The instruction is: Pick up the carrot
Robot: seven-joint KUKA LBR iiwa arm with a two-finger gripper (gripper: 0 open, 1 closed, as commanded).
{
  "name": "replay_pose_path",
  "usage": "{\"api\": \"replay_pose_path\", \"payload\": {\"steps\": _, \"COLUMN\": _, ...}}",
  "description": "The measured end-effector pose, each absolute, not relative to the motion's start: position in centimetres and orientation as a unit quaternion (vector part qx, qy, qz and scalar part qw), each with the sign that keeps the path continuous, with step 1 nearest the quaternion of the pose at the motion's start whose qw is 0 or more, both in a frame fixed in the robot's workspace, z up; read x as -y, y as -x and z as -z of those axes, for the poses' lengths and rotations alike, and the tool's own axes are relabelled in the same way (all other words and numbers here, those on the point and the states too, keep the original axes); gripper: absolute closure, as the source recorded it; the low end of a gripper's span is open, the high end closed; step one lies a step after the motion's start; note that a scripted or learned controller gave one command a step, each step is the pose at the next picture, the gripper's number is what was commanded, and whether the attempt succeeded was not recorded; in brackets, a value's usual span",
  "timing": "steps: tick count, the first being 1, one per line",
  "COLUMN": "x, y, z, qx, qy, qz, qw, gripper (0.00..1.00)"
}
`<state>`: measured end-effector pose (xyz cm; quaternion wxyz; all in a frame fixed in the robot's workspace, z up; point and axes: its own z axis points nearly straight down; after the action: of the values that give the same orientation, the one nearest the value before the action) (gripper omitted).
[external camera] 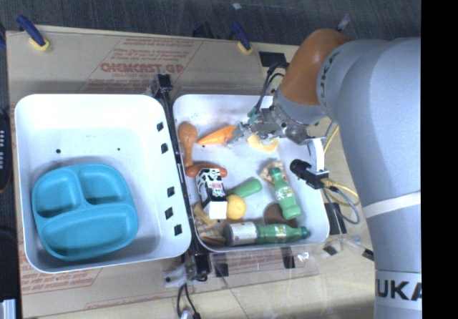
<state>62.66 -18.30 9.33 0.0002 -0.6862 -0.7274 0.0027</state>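
Two shallow white plastic bins sit side by side on a brown cardboard-covered surface (pixel 129 60) printed with faint red lettering. The left bin (pixel 43 114) has smooth rounded corners and carries a glossy turquoise tray (pixel 84 208) with three moulded compartments, lying toward the lower left of the frame.

The right bin (pixel 215 104) is crowded with toy food. The carrot (pixel 216 136), a smooth orange tapered cone, lies in the bin's upper part, near the centre of the frame, its thick end pointing right. Just left of it is a tan, rounded drumstick-like piece (pixel 187 136). Below lie a small black-and-white carton (pixel 212 183), a yellow round fruit (pixel 235 207), a short green cylinder (pixel 247 187), a small green bottle (pixel 285 198), and a longer green bottle (pixel 266 233) with a silver label lying flat along the bin's lower wall.

The thick grey arm, with its glossy orange band (pixel 309 67), enters from the right side of the frame. Its metallic pincer (pixel 247 124) hangs low at the carrot's thick end, right beside it; whether they touch, and whether the pincer is wide or narrow, I cannot tell. A pale yellow piece (pixel 262 142) lies just beneath the wrist.
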Motion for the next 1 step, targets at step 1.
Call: {"api": "replay_pose_path", "payload": {"steps": 1, "x": 12.13, "y": -65.49, "z": -9.07, "qx": 0.629, "qy": 0.778, "qz": -0.0066, "qw": 0.005, "gripper": 0.0}}
